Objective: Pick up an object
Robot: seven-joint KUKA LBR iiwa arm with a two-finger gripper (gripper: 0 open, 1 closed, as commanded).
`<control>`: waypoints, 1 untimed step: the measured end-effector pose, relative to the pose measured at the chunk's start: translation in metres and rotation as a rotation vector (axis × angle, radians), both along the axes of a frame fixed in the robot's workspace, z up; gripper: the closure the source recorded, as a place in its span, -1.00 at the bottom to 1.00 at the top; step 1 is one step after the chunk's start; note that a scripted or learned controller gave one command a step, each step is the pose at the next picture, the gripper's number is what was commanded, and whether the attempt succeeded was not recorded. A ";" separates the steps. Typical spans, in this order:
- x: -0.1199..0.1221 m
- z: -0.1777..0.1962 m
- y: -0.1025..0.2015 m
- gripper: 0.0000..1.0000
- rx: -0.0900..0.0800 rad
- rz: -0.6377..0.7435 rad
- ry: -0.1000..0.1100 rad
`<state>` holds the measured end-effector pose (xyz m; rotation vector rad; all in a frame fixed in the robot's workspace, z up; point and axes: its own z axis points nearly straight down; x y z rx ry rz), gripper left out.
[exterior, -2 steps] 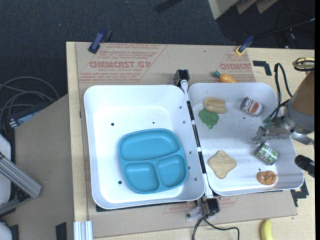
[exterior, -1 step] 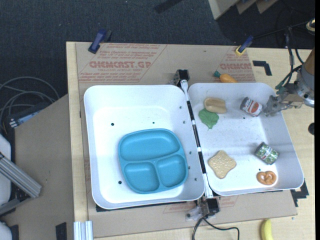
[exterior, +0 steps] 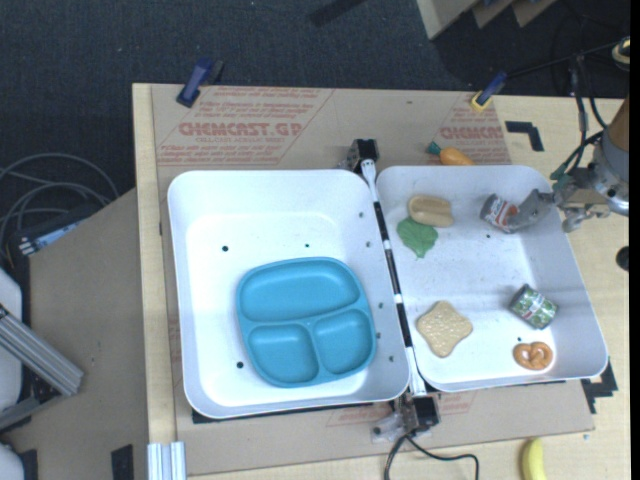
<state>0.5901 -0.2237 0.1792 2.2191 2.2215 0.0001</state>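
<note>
The worktop [exterior: 150,268] carries two shallow white bins side by side; the left bin [exterior: 200,218] contains a blue divided plate [exterior: 303,318] with three compartments, lying slightly toward the bin's near half; the right bin [exterior: 575,278] contains six loose items; a tan bread-like piece [exterior: 430,210] lies near the far-left corner, with a green leaf-shaped piece [exterior: 416,236] just beside it on the near side, the two touching or nearly so; a small grey and red can-like object [exterior: 497,211] lies on its side near the far-right part of the bin; a green and white crumpled item [exterior: 533,306] sits near the right wall; an orange pretzel-shaped piece [exterior: 533,355] lies near the near-right corner; a beige cracker-shaped piece [exterior: 443,328] lies toward the near-left area, well apart from the others; the gripper [exterior: 548,208] reaches in from the right at the bin's far-right rim, just beside the can-like object; whether the fingers are spread or pressed together cannot be told, and no item is visibly between them; an orange carrot-like item [exterior: 452,155] lies on the worktop beyond the right bin
</note>
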 end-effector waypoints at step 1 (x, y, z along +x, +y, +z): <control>-0.062 -0.095 0.017 -1.00 0.002 -0.002 0.003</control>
